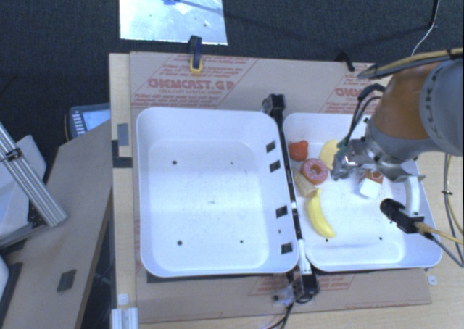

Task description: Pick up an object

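Right bin point(348, 251), contents: yellow banana point(320, 215) near centre-left; pink doughnut point(315, 170) just beyond it; red piece point(299, 150) farther left; yellow fruit point(330, 152); white block point(370, 188). Gripper point(346, 164) low beside the doughnut, finger spread indiscernible. Left bin point(156, 121) adjoining.

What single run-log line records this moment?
arm: over right bin | gripper: beside pink donut | banana: lying free

Left bin point(210, 197) lies open; toys crowd right bin's point(362, 244) upper half.
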Motion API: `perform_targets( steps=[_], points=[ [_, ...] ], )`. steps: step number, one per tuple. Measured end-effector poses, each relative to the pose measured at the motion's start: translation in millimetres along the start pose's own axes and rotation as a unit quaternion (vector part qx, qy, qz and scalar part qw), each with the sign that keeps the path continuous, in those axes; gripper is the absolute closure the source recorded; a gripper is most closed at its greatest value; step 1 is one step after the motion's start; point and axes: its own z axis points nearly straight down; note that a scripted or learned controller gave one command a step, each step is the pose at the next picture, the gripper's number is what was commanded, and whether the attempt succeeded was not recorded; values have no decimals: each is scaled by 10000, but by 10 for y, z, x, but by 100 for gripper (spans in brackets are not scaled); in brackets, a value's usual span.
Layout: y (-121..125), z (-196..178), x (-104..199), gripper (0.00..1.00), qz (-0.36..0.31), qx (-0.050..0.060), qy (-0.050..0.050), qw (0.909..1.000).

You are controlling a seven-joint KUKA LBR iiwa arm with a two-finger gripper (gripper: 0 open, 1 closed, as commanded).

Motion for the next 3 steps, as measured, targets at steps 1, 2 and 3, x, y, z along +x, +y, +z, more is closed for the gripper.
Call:
perform_targets(
  steps=[1, 2, 3],
  points=[
    [9, -104, -3, 100, -13, -11, -2, 10000],
    [17, -208, -6, 100, -26, -22, -4, 10000],
    [27, -313, -10, 100, -43, -34, -7, 10000]
  ],
)
